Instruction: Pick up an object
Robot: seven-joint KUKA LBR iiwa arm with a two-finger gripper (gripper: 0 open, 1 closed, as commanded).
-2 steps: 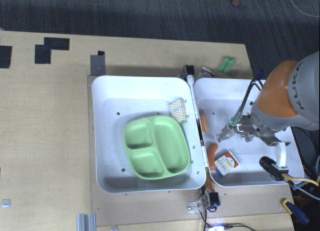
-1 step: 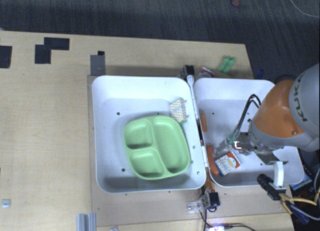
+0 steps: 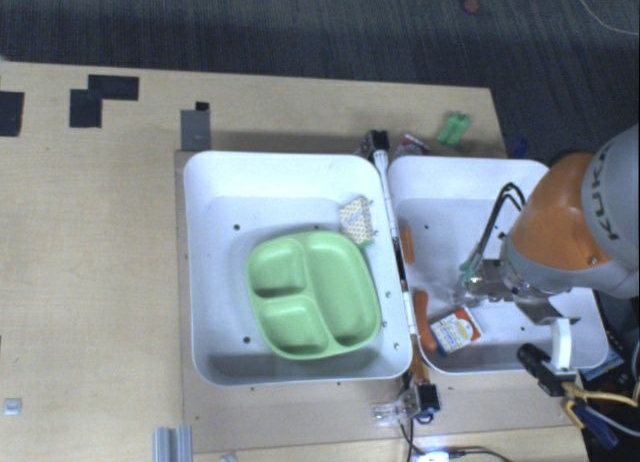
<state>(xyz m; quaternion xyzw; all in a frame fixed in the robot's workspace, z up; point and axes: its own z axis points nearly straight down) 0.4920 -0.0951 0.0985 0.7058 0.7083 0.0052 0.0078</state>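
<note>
In the right bin [image 3: 450, 185], a small orange and white packet [image 3: 453, 331] lies near the front left corner. An orange piece [image 3: 421, 316] rests against the bin's left wall beside it. A thin orange strip [image 3: 405, 246] lies farther back along the same wall. My gripper [image 3: 474, 285] hangs low over this bin, just behind and to the right of the packet; the arm hides its tips. In the left bin [image 3: 215, 250], a green divided plate [image 3: 313, 293] lies flat, and a small patterned packet [image 3: 356, 218] sits at its far right corner.
A green object [image 3: 453, 129] lies on the bench behind the right bin. The divider between the bins [image 3: 393, 240] runs close to the left of the gripper. The orange-banded arm [image 3: 565, 225] covers the right bin's right half.
</note>
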